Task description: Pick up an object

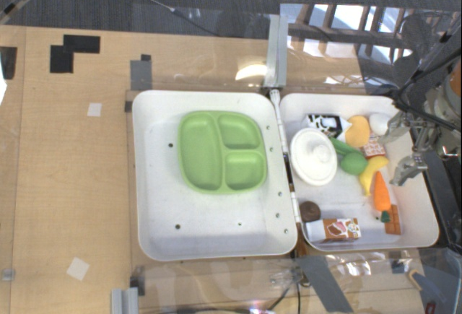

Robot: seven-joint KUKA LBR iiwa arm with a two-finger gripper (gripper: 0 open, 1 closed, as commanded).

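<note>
Hand at right bin edge, beside carrot.

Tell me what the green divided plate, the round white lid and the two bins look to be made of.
Green divided plate: likely moulded plastic, matte, one even colour with soft rounded ridges.
Round white lid: probably plastic, smooth with a slight sheen; ceramic can't be ruled out.
Left bin and right bin: seemingly thin formed plastic, smooth white, rounded corners.

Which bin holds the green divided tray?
The left bin: the green tray lies alone in it. The right bin holds the clutter of small items by the gripper.
</note>
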